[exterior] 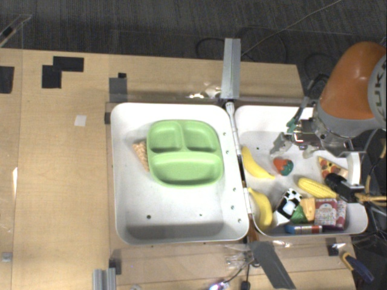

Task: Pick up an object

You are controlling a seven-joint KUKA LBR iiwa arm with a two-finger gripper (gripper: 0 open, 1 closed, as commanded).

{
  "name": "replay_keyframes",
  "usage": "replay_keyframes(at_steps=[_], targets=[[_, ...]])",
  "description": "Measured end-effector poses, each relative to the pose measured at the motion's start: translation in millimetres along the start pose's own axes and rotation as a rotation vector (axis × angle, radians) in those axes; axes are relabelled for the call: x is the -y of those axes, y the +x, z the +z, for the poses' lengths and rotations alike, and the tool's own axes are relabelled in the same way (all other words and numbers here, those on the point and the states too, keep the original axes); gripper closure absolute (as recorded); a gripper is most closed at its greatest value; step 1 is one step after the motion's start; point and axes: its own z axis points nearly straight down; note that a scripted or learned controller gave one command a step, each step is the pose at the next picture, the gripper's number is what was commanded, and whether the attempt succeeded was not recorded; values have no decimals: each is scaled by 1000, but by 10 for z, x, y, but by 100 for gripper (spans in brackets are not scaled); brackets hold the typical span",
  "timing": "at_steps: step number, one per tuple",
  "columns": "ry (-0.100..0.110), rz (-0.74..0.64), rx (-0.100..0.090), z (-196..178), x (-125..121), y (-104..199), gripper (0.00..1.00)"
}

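The hand [290,145] hangs with its fingers apart. Just below it sits a small red toy [282,165]. It looks light, smooth; pinch its sides.

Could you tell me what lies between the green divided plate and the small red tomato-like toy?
In the camera view, the bins' shared metal divider and a yellow banana lie between the green divided plate and the red toy.

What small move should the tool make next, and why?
Probably straight down a little. The tool hangs in the right bin, just above the small red and green item, apart from it. One banana lies close on the left, so a vertical drop seems least likely to knock it.
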Motion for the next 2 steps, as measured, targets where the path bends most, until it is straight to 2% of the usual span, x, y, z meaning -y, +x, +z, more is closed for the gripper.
replay_keyframes(at_steps=[1, 2], targets=[[-4, -107, 1, 1082, -278, -129, 0], [-9, -107, 0, 966, -297, -120, 100]])
